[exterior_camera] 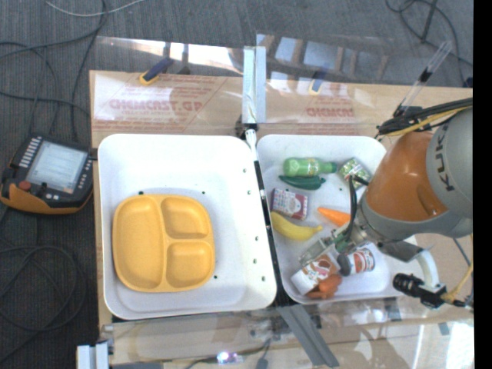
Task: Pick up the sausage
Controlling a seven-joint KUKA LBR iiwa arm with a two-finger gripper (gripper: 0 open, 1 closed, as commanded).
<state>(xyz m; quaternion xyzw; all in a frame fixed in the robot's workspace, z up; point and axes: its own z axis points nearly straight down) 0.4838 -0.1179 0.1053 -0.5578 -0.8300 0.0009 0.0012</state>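
Observation:
The sausage [328, 286] is a short orange-brown piece lying at the front edge of the right bin [269, 206], partly tucked under a red-and-white bottle [314, 270]. My gripper [337, 247] hangs low over the right bin's front half, just above and behind the bottle and a short way back from the sausage. Nothing is visibly held in it. The grey and orange arm [411, 187] covers the bin's right side.
In the right bin lie a green bottle [307, 165], a dark green pepper [302, 181], a red-white packet [289, 202], a banana [294, 227], a carrot [334, 215] and a can [362, 261]. The left bin [123, 152] holds a yellow divided tray [164, 241].

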